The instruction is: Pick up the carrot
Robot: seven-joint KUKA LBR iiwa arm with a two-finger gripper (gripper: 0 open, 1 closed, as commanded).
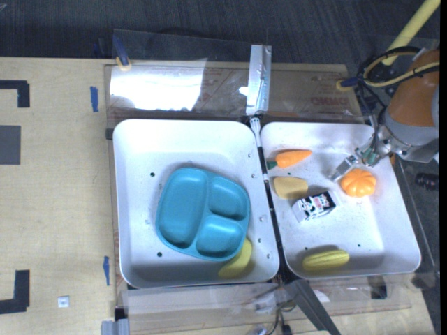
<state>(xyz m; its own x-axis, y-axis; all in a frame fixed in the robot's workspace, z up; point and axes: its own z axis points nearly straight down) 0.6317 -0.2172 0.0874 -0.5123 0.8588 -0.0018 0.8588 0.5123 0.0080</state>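
Since the carrot [292,158] lies at the right bin's [401,253] far left, the end effector [355,162] hovers beside the pumpkin [359,183], seemingly narrow, holding nothing.

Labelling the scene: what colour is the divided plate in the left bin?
Light blue; the divided plate shows best in the overhead camera view.

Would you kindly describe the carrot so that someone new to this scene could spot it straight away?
Look in the right-hand white bin, at its far left corner next to the divider. The carrot lies there on its side, an orange tapered piece pointing right. The pumpkin nearby is also orange but round, and the wedge just below is pale yellow.
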